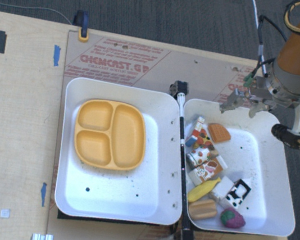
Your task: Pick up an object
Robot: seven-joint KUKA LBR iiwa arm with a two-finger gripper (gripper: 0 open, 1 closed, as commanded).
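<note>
My gripper [239,107] hangs over the far rim of the right bin [277,178]; its fingers are spread and nothing is between them. Below it, in the bin, lie an orange ridged piece [219,133], a colourful small carton [199,133] and two printed boxes [207,161]. Nearer the front are a yellow banana [202,191], a black-and-white block [237,193], a tan bread roll [202,209] and a pink-and-green toy [232,218]. The items cluster along the bin's left and front sides.
The left bin [70,189] holds a yellow divided plate [110,134]. A black clamp [179,88] sits at the far end of the seam between the bins. Cables [289,136] trail from the arm over the right bin's far right corner.
</note>
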